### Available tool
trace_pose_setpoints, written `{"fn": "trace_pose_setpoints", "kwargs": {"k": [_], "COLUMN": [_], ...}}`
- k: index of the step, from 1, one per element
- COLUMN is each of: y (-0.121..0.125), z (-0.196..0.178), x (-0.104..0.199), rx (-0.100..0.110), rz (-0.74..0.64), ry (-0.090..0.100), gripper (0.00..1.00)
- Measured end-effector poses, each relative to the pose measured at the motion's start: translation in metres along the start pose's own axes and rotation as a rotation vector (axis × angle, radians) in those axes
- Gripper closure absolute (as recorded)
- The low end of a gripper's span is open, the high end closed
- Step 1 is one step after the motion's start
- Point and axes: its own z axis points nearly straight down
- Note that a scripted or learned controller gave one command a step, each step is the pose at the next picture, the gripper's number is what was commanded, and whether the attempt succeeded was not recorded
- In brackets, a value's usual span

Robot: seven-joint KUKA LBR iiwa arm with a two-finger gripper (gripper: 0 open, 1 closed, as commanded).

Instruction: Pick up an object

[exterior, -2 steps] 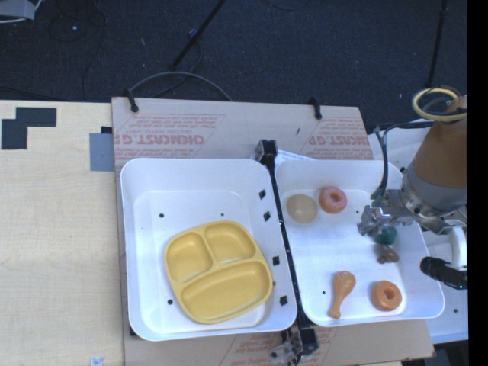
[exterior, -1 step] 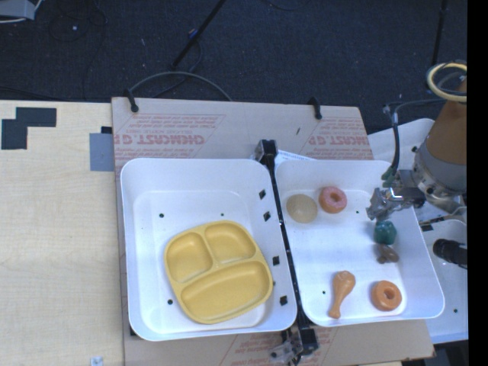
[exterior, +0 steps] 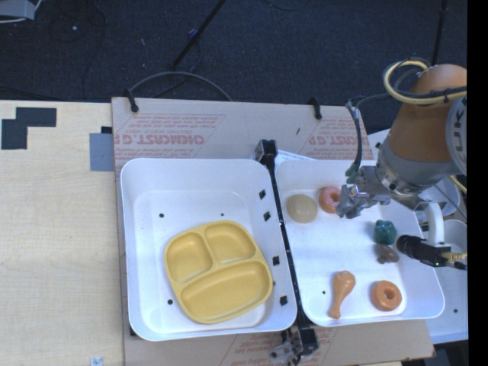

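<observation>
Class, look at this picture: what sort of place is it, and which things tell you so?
Probably a robotics lab test bench: a robot arm reaches over two white bins, which hold toy food such as a doughnut and a drumstick.

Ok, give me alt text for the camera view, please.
The gripper hovers low in the right bin beside a pink ring and beige ball. Nearer sit a drumstick, orange doughnut and teal piece; the left bin holds a yellow divided plate.

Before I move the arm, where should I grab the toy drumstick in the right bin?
Probably the drumstick's narrow shank, just below the bulbous top. It lies flat, nearly upright in the view, so bring the claw straight down with fingers closing across its width. The orange ring lies apart on its right, leaving room.
</observation>
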Motion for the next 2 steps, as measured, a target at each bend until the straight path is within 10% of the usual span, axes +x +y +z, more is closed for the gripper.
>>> {"fn": "trace_pose_setpoints", "kwargs": {"k": [2], "y": [0.022], "z": [0.001], "x": [0.11], "rx": [-0.002], "rz": [-0.001], "ry": [0.0], "gripper": [1.0]}}
